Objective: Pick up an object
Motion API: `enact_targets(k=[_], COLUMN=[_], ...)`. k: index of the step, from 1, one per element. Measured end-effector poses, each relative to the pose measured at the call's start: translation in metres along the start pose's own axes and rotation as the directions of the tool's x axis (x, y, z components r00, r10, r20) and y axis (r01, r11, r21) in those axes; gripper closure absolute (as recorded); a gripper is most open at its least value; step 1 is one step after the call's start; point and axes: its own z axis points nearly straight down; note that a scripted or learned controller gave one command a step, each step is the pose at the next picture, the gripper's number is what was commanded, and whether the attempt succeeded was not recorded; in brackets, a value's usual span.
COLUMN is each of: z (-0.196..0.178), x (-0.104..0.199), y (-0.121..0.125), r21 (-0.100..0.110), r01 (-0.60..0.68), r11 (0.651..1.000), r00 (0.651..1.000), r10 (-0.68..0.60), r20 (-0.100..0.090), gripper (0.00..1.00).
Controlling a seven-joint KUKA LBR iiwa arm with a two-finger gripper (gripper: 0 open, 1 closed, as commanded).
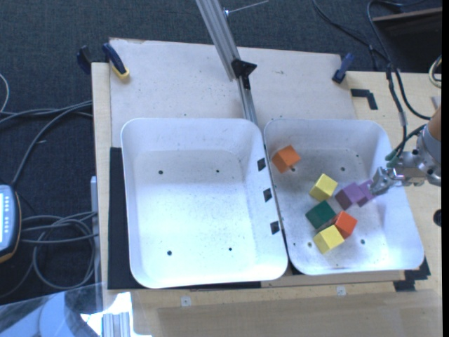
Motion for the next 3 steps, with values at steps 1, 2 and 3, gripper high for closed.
enact_targets(k=[1, 2, 3], z=[-0.063, -0.086, -0.091], x=[-0.007, -0.008, 0.043], y=[0.003, 0.005, 0.021], r21=[0.000, 0.003, 0.004], r01=[-0.001, 0.000, 0.005], r11=[1.000, 1.000, 1.000], r00=[1.000, 1.000, 1.000], r10=[0.001, 0.000, -0.005], r20=[0.000, -0.001, -0.004], gripper=[1.00, 1.00, 1.00])
